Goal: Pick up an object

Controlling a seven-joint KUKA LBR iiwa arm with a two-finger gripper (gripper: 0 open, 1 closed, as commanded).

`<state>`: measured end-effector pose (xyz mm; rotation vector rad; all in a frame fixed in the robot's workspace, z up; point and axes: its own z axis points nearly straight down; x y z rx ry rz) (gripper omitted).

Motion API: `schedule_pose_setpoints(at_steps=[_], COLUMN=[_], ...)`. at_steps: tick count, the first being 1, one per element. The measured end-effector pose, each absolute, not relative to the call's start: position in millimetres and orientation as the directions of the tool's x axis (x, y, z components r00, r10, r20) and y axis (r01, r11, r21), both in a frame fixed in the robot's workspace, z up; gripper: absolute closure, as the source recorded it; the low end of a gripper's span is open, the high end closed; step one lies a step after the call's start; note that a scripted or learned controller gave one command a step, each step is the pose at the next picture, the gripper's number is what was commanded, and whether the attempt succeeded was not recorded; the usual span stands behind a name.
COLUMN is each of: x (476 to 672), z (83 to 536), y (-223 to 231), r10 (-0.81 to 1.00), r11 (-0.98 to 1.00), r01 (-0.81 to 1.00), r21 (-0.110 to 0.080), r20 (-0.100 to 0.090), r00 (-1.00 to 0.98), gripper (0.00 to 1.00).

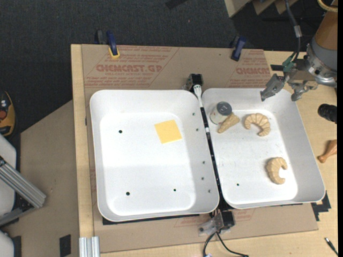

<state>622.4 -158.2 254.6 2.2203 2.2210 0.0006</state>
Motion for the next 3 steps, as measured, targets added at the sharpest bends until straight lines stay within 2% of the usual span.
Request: schedule_pose_setpoints(at_steps=[1,2,3], x=[623.1,669.0,606.7], z=[266,407,345], y=[-158,-131,-88], r10=[1.000,1.000,1.000], r11=[0.001,0.006,0.003], r01=[1.000,1.000,1.000], r21=[0.005,0.020,-0.008], r20=[-0.002,-0.005,0.003], r00=[-0.001,-0.006,-0.003], gripper=[1.00,1.00,1.00])
